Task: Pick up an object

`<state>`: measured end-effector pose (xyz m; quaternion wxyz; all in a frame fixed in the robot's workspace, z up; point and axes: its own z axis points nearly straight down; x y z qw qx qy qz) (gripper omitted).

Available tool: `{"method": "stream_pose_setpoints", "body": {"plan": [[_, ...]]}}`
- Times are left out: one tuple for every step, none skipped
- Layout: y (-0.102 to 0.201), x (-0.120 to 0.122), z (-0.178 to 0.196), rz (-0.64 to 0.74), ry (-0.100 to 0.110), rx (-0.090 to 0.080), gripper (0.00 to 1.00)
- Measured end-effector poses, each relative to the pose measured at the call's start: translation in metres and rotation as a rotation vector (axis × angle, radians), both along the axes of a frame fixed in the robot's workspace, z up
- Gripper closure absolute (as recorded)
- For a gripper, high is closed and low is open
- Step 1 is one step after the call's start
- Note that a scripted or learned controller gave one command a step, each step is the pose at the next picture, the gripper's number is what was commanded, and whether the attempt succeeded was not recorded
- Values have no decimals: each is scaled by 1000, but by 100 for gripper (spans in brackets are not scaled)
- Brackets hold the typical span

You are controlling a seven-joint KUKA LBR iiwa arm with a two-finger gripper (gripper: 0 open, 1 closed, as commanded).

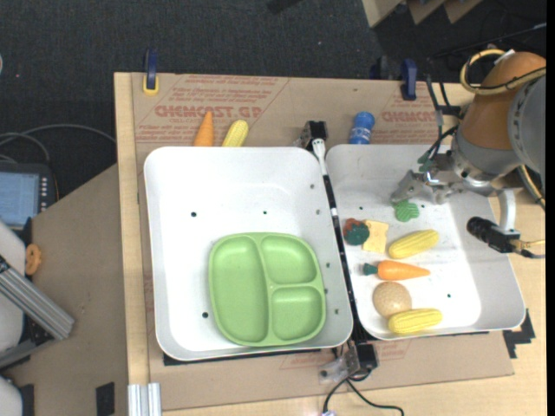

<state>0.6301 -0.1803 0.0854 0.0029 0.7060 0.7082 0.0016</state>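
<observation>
The tool [414, 189] hangs over the upper part of the right bin [494, 315], just above a small green toy vegetable [406, 211]. Below it in that bin lie a yellow corn cob [414, 243], an orange carrot [401, 271], a tan potato [392, 299] and a second corn cob [415, 321]. A green divided plate [267, 289] sits in the left bin [225, 189], toward the lower centre of the frame. On the tabletop [139, 232] above the bins lie another carrot [204, 130], a corn cob [235, 133] and a blue bottle [362, 128].

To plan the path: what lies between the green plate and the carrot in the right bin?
In the camera view, between the green plate and the carrot lie only the two bins' adjoining rims.
</observation>
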Motion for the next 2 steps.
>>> {"method": "stream_pose_setpoints", "body": {"plan": [[-1,-1,11,-1,0,-1,100],[0,-1,10,-1,1,-1,0]]}}
